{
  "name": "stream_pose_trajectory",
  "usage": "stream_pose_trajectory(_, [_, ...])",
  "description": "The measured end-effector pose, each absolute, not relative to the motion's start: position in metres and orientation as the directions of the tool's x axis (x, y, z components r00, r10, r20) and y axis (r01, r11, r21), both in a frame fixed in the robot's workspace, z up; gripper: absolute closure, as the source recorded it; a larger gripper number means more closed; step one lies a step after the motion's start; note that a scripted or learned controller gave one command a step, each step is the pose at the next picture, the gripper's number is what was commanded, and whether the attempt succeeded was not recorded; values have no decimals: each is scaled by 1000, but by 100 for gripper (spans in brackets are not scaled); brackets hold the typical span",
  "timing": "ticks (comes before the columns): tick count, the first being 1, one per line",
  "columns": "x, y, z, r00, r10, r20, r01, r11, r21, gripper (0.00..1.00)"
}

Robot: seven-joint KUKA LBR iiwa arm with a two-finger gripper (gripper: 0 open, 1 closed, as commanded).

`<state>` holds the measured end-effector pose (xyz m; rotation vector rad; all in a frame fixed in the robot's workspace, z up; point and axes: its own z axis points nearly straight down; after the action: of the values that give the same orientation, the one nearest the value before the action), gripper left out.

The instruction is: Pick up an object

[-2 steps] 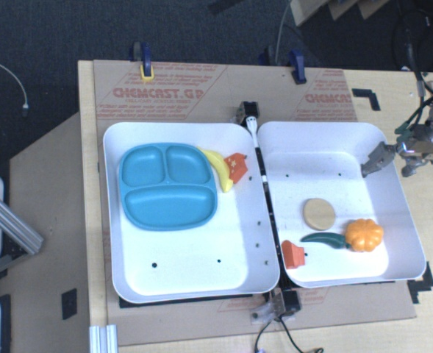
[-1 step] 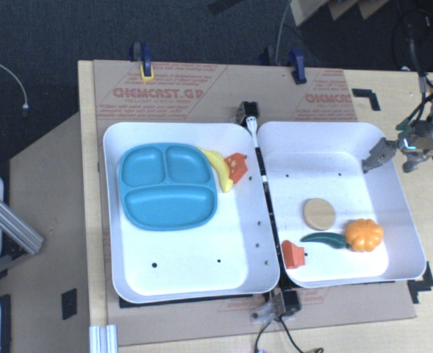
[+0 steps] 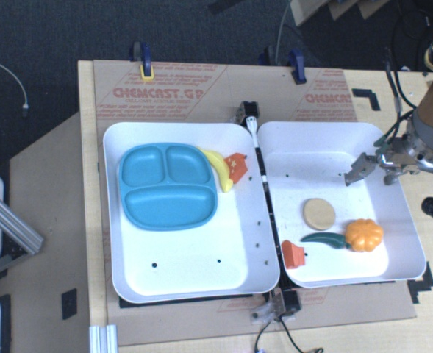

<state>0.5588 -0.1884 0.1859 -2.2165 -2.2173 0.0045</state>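
While the left shallow white bin (image 3: 128, 271) carries a blue three-compartment plastic plate (image 3: 169, 185) at its upper left, a yellow banana-shaped toy (image 3: 220, 170) lies against the plate's right rim, with a small red-orange block (image 3: 237, 165) touching it. Below these, the left bin's floor lies bare. Across the divider, the right shallow white bin (image 3: 290, 142) holds a round tan disc (image 3: 319, 213) near its middle, an orange toy pumpkin (image 3: 364, 234) beside a dark green pepper-like piece (image 3: 326, 239), and a red block (image 3: 293, 254) at the lower left wall. Over that bin's upper right, bare floor below, hangs the gripper (image 3: 372, 169), grasping nothing; its spread I cannot tell. Brown tabletop (image 3: 201, 87) borders both bins.
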Motion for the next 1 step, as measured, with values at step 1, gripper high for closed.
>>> stream_pose_trajectory(1, [562, -186, 123, 0, 1000, 3, 1000, 0, -7, 0])
